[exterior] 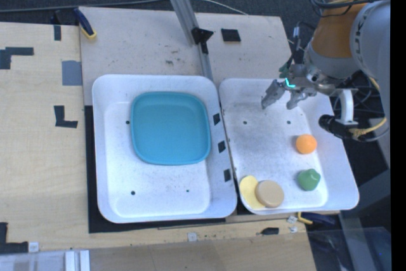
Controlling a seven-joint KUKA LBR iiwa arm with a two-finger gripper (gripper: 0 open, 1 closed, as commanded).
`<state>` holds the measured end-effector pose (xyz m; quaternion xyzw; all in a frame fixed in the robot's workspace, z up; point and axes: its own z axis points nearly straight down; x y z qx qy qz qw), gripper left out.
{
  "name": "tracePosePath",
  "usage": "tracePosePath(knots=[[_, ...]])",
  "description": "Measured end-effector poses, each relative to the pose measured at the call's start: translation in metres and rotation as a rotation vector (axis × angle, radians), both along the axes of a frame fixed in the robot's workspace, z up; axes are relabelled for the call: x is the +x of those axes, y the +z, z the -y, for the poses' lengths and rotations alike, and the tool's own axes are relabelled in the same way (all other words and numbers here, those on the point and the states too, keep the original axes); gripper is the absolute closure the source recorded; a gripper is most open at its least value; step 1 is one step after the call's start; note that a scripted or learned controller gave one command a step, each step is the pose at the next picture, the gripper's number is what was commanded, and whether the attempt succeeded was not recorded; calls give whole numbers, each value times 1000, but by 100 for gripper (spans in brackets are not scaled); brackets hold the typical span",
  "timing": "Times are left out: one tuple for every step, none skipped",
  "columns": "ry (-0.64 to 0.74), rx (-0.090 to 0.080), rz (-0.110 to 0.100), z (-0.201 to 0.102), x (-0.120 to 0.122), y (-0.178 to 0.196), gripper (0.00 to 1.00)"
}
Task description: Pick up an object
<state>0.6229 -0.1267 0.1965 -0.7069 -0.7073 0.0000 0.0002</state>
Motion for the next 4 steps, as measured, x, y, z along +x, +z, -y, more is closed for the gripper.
tracePosePath(knots=[[0, 0, 0, 0, 0, 0, 0], [0, 0, -5, 0, 8, -58, 0], [0, -1, -1, 0, 7, -109, 0], [0, -1, 2, 0, 8, -96, 100]])
